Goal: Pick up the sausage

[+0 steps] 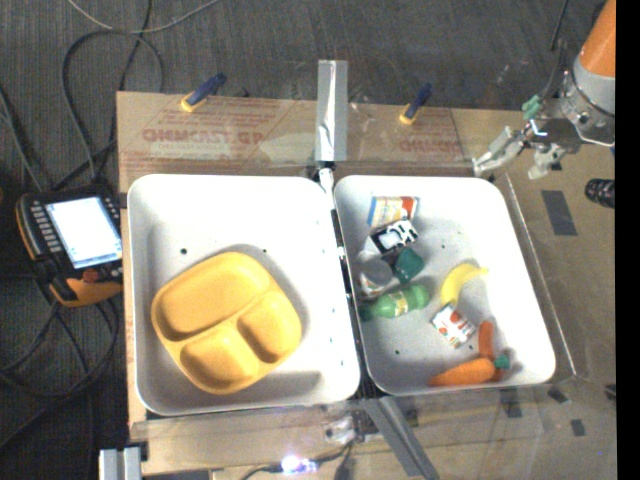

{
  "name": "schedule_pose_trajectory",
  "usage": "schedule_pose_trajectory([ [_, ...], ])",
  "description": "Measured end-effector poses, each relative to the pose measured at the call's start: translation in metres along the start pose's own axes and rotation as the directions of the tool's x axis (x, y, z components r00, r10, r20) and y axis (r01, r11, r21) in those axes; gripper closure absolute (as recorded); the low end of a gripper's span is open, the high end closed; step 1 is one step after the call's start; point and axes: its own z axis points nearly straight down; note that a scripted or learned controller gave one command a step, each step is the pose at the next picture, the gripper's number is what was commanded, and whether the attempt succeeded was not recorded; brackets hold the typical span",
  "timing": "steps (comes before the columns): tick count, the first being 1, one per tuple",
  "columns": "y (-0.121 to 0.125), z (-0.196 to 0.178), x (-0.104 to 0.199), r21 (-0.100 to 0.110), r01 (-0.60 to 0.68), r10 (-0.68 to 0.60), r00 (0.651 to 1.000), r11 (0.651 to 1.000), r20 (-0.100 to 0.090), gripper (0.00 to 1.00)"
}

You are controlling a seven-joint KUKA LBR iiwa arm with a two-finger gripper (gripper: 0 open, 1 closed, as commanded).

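Note:
The sausage [486, 337] is a short reddish-brown piece lying near the front right corner of the right bin [520, 258]. It sits just above an orange carrot [466, 372] with a green top, and right of a small white and red carton [452, 325]. My gripper [517, 158] hangs above the bench just beyond the right bin's back right corner, well away from the sausage. Its two fingers are spread apart, open, and there is nothing between them.
The right bin also holds a can [392, 209], a black and white pack [395, 236], a teal item [408, 263], a green bottle [396, 303] and a banana [460, 280]. A yellow divided plate [228, 320] lies in the left bin [150, 228]. A handheld pendant [75, 233] rests left of the bench.

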Motion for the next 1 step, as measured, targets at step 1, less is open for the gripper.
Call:
schedule_pose_trajectory([
  [1,-0.0485,0.1423,-0.0025,0.001,0.056,-0.056,0.998,0.998,-0.001,0.0],
])
